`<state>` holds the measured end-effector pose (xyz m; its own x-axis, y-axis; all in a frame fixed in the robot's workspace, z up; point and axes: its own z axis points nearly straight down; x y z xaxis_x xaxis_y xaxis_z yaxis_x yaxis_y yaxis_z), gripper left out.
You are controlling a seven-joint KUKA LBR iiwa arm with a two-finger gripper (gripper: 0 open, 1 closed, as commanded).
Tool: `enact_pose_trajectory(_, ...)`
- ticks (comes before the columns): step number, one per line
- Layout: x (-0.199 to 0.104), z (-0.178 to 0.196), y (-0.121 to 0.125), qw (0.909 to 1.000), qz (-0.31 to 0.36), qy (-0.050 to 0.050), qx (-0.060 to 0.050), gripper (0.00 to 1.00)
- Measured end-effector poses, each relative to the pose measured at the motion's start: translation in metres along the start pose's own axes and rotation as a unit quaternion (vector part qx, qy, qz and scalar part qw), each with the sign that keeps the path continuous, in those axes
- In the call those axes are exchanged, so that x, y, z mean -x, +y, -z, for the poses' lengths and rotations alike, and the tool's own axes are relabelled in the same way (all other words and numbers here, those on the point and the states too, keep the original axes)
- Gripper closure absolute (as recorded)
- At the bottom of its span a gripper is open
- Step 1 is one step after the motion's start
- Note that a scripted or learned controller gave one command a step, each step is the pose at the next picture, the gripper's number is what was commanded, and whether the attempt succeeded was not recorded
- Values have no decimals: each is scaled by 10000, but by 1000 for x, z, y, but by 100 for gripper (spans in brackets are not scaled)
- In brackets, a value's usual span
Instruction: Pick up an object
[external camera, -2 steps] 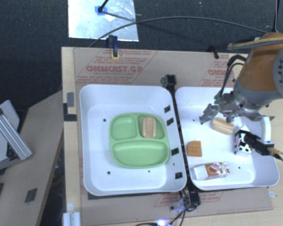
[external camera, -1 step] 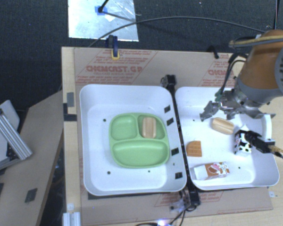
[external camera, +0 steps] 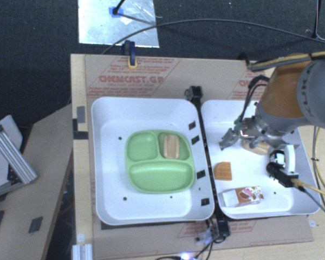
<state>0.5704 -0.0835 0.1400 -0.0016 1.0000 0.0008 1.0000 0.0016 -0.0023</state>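
Jaws: cannot tell whether parted or closed; gripper [external camera: 239,137] hangs low over right bin [external camera: 300,205], upper middle. Nothing visibly held. Nearest object, tan cracker-like square [external camera: 223,170], lies just below-left of gripper. Small carton [external camera: 242,196] farther down, long axis roughly left-right.

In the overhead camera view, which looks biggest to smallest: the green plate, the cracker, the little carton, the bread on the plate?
1. Green plate, by far.
2. Carton.
3. Bread and cracker: look about alike, too close to rank.

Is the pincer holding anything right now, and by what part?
Cannot tell. The pincer sits low in the right bin over a tan object, but no grip is visible.
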Motion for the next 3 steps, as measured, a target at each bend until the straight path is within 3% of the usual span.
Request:
enact_pose_trajectory(1,0,-52,0,10000,-5,0,-2,0)
enact_pose_trajectory(2,0,-39,1,10000,-12,-4,23,100)
enact_pose_trajectory(3,10,10,2,10000,-18,-9,38,100)
